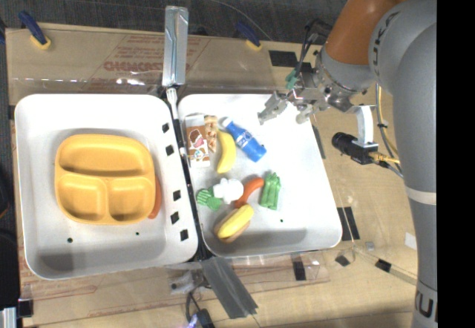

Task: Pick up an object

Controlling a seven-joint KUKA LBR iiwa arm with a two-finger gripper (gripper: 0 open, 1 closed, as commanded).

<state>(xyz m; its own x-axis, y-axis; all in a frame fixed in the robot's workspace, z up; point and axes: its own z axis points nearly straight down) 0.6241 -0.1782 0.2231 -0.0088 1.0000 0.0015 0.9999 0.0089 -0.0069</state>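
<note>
Objects for picking are lying clustered in the right bin (pixel 315 193): a banana (pixel 225 153), a blue bottle (pixel 246 141) and a green bottle (pixel 269 191) among them. The gripper (pixel 286 109) is hovering over that bin's upper right corner, fingers spread wide and gripping nothing, presumably keeping clear while a target is being chosen.

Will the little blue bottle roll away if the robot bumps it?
Probably, yes. The blue bottle lies on its side on the smooth floor of the right bin, and its round body could roll sideways. It looks small and plastic, so likely light and easily nudged. The banana touching it on one side might stop it that way.
</note>
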